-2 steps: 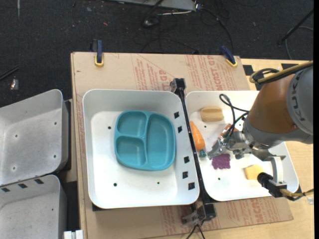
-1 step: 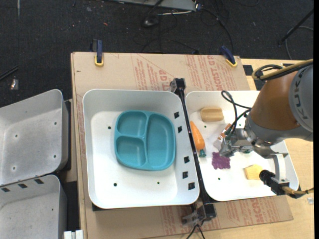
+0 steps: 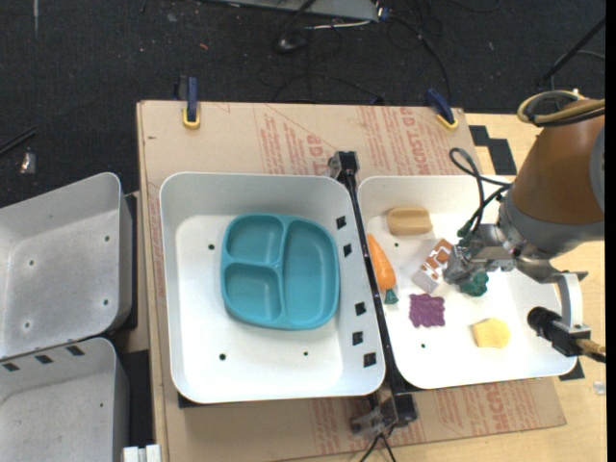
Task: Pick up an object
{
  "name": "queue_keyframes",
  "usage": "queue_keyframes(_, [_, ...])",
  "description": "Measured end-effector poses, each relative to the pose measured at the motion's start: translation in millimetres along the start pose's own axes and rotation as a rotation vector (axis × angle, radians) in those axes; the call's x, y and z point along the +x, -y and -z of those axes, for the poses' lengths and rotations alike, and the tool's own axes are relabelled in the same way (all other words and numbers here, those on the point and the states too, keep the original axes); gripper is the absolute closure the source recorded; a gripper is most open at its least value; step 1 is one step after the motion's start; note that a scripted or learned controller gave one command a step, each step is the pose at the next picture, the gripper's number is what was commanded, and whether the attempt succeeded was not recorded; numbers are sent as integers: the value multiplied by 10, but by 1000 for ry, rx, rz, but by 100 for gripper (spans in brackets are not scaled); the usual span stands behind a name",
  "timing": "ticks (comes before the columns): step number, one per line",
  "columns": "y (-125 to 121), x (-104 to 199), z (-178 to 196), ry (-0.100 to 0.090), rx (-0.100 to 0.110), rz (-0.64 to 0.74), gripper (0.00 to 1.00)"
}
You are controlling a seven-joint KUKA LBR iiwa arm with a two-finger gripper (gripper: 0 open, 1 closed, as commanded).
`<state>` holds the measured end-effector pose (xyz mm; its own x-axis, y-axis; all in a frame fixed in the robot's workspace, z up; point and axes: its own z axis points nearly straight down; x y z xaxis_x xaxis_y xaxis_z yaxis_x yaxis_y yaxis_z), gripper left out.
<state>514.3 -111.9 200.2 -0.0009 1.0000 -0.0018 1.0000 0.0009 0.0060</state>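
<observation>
Hovering low in the right bin (image 3: 423, 369), gripper (image 3: 469, 269) sits over a green toy (image 3: 474, 283) beside the box (image 3: 435, 263); grip state unclear from here, so centre on it before lifting.

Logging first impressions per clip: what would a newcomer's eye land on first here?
The teal divided plate in the left bin stands out most. Next comes the arm reaching from the right, its pincer low among the right bin's small items: carrot, purple piece, yellow piece.
</observation>
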Motion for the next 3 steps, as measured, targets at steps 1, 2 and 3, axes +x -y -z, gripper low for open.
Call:
queue_keyframes(1, [-17, -2, 469, 0, 1, 1, 100])
queue_keyframes(2, [-147, 626, 455, -4, 4, 8, 100])
queue_keyframes(3, [-216, 1223, 497, -4, 5, 8, 100])
